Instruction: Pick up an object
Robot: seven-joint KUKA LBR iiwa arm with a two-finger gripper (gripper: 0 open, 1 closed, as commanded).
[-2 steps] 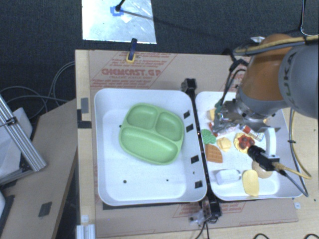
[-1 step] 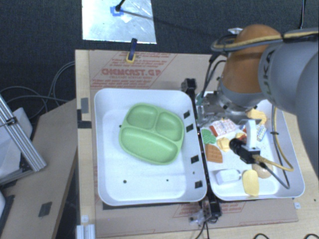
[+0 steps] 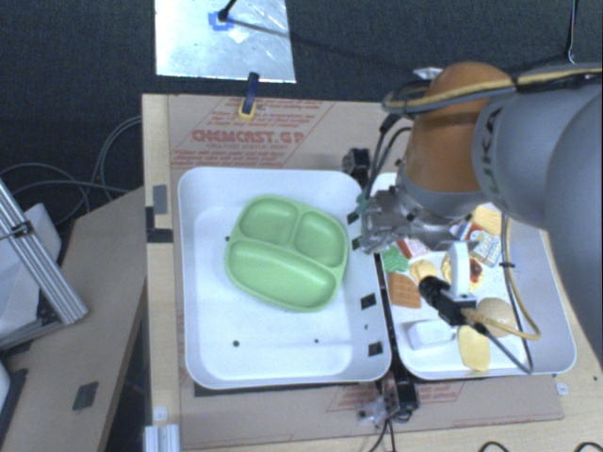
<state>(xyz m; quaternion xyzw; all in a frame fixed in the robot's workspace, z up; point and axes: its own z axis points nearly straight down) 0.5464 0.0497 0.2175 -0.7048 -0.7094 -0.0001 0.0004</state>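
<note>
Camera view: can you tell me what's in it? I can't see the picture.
A grey and orange robot arm reaches over the right white bin, full of small toys. The left white bin holds a green divided plate.

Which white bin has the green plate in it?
The left bin. The green plate lies in it, while the right bin holds small mixed items under the arm.

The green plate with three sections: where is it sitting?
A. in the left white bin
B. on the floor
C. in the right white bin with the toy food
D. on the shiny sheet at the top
A: the green plate lies flat in the middle of the left white bin, while the toy food pieces are heaped in the right white bin under the arm.
</note>
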